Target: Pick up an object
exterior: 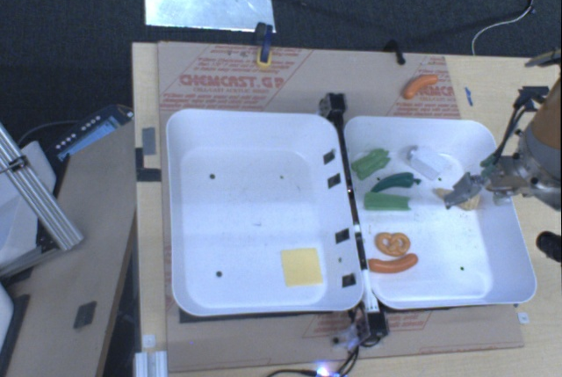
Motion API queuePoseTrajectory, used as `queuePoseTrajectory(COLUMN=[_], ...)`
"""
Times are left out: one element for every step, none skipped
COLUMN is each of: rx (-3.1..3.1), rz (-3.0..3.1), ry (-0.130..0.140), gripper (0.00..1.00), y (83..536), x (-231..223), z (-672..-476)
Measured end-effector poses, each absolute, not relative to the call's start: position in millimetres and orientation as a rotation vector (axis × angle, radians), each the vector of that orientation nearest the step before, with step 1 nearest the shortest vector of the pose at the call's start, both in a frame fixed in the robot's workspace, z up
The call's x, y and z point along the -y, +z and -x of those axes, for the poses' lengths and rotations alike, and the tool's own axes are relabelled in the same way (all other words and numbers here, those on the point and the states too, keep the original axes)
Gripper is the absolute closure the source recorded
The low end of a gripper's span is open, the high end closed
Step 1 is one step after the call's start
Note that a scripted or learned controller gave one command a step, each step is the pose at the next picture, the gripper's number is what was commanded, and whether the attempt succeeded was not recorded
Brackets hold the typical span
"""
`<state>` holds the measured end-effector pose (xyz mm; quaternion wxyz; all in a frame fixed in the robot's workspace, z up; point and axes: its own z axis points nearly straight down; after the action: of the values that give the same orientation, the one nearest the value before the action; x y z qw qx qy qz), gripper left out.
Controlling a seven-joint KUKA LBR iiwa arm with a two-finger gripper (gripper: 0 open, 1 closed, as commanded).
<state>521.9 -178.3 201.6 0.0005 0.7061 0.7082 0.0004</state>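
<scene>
The arm reaches in from the right, and its end effector [463,193] sits low inside the right bin [505,283], near that bin's right wall. Whether it is wide, narrow or holding anything cannot be told at this size; a pale, tan scrap lies just beside its tip, and contact is unclear.

The right bin holds most of the candidates for picking. A white block [428,163] lies toward the far side. Left of the end effector sit three green pieces: a light green vegetable [370,162], a dark green pepper-like piece [395,182] and a flat green piece [386,201], all close together. Nearer the camera lie a toy pretzel [392,242] and an orange sausage [392,263], just beside each other.

The left bin [189,138] carries a yellow cheese slice [301,266] in its near right part. Another orange sausage [421,86] rests outside the bins on the desk [219,72], beyond the far edge.

Judging by its low stance, the arm is probably trying for something at the right side of the cluster, since the objects there are within a short reach.
</scene>
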Motion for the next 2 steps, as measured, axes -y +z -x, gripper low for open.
queuePoseTrajectory(rx=[-2.230,-2.228], rz=[-2.218,-2.206], ry=[-0.001,0.009], gripper=[0.00,0.00], y=[78.2,85.8], x=[162.7,126.4], z=[-543.7,-623.7])
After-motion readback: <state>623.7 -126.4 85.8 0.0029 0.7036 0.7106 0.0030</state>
